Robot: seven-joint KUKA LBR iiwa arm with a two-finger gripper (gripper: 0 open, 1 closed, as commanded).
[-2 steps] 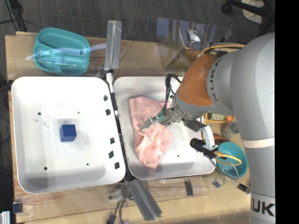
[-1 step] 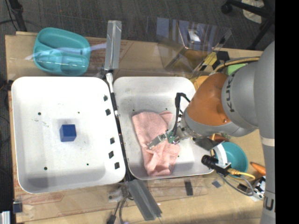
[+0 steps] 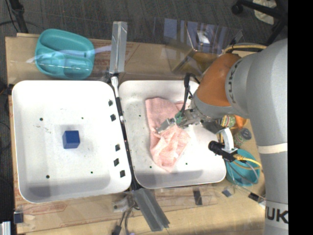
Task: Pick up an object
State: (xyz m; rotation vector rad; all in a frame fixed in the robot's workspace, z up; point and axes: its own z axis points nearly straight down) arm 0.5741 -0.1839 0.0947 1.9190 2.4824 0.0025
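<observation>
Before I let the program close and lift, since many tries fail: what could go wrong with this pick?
1. The gripper sits over the pink cloth, which lies crumpled and limp; it may pinch only a fold and slip free on lifting.
2. The cloth is spread across much of the right bin, so a trailing end could drag along its floor or wall.

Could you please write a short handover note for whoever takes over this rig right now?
Gripper: down in the right-hand white bin, its tip at the crumpled pink cloth; whether it grips the cloth cannot be told.
Things: the pink cloth lies on the right bin's floor, left of centre. A small blue cube sits alone in the left-hand white bin. A turquoise plastic container rests on the bench beyond the left bin.
Done: arm brought to the cloth.
Left: secure a grasp and lift; nothing is raised yet.
</observation>
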